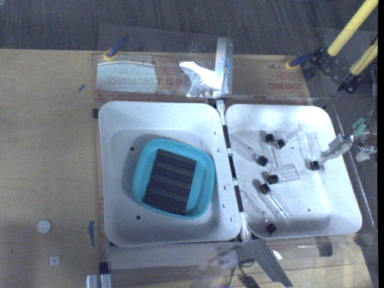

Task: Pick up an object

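Jaws first: you cannot tell how they stand, because the gripper [337,148] shows only as a thin, pale, blurred shape at the right bin's [336,212] right rim. Its tip lies near one vial's black cap [314,165], but you cannot tell whether they touch, and nothing can be seen held.

Your pickable things are split between the bins. In the right bin, several clear vials [277,206] with black caps lie scattered on their sides, pointing different ways; most sit in the middle and the left half, and one cap [270,227] is near the front rim. In the left bin [114,131], a cyan tray [141,173] lies slightly turned, and a dark ribbed block [174,176] rests inside it.

Behind the bins, a crumpled shiny sheet [201,77] lies on a clear panel. Two yellow-handled clamps [354,23] slant in at the top right. On the bench [48,131], well to the left, sits a small pale disc [43,225].
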Controlling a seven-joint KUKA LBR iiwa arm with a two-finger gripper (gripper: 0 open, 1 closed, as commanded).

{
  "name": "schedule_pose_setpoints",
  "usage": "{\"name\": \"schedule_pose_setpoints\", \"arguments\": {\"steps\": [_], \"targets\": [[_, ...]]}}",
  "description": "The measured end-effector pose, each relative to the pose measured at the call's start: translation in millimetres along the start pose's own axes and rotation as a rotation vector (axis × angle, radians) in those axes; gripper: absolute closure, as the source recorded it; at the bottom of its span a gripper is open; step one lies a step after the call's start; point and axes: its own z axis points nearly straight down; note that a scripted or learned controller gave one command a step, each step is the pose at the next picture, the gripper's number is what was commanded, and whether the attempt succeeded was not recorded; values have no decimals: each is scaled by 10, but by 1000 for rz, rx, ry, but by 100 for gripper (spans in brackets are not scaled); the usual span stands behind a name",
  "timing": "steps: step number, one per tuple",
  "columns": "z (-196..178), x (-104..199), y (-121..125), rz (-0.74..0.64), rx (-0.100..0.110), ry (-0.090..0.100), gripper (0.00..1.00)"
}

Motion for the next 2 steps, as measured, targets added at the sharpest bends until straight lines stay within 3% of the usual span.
{"name": "schedule_pose_setpoints", "arguments": {"steps": [1, 2], "targets": [[1444, -273, 282, 30, 1, 1, 0], [1942, 118, 581, 143, -8, -1, 0]]}}
